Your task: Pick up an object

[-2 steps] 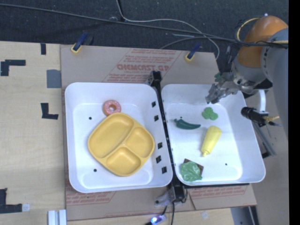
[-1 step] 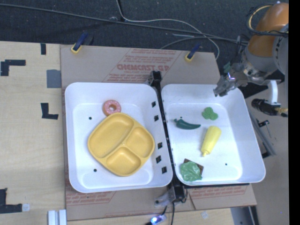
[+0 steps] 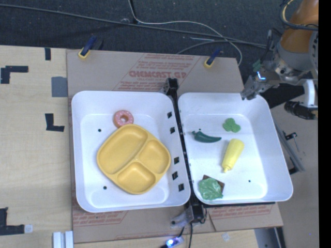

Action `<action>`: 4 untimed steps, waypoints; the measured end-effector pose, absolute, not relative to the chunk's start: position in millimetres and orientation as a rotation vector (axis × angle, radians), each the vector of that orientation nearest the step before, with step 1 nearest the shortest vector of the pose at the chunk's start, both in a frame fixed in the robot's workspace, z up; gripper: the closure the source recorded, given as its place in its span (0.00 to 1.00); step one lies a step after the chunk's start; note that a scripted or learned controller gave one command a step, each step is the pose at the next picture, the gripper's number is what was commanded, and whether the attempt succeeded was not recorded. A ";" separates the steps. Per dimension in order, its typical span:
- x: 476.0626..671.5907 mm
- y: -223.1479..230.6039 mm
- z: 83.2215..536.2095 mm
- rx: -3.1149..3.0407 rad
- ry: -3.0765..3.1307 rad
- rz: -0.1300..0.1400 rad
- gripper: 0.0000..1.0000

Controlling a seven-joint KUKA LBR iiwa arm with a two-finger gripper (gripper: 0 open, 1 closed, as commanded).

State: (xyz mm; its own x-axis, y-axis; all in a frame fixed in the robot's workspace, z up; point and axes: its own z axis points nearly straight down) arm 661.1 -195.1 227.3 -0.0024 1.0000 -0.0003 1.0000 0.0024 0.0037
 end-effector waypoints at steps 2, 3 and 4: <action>618.3 -87.6 209.0 2.218 2.229 -0.003 1.00; 590.1 -40.8 202.6 2.219 2.229 -0.005 1.00; 570.6 4.8 216.9 2.217 2.230 -0.001 1.00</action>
State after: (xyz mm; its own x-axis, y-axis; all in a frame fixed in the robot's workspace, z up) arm 570.6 4.8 216.9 -0.0061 1.0000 0.0018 1.0000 0.0061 -0.0024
